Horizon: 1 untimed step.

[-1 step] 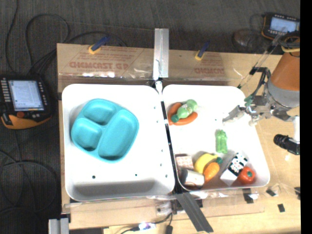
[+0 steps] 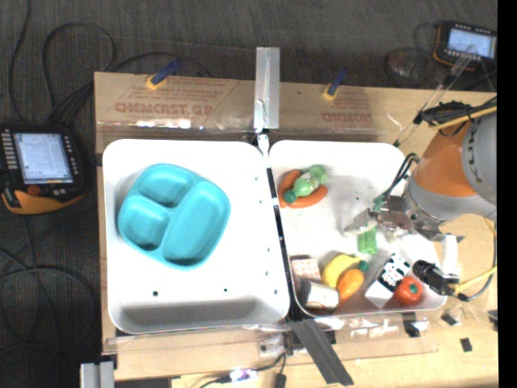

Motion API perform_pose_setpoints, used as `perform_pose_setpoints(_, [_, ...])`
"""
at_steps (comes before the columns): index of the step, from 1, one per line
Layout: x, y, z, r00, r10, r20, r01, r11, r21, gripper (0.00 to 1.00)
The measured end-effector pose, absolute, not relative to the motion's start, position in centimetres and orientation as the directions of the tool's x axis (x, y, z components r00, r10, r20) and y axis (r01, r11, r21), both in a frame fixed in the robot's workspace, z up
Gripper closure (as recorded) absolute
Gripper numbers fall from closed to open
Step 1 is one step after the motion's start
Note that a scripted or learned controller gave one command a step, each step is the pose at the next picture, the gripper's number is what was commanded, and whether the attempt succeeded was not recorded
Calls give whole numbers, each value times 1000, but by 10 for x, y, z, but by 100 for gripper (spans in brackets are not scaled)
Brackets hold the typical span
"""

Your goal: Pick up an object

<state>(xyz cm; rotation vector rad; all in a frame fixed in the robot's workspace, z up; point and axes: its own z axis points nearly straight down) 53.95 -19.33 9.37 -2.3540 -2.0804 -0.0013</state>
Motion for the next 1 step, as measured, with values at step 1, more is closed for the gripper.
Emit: perform_pose_setpoints(1, [539,-193,102,123,992,2,992,-123,0,100])
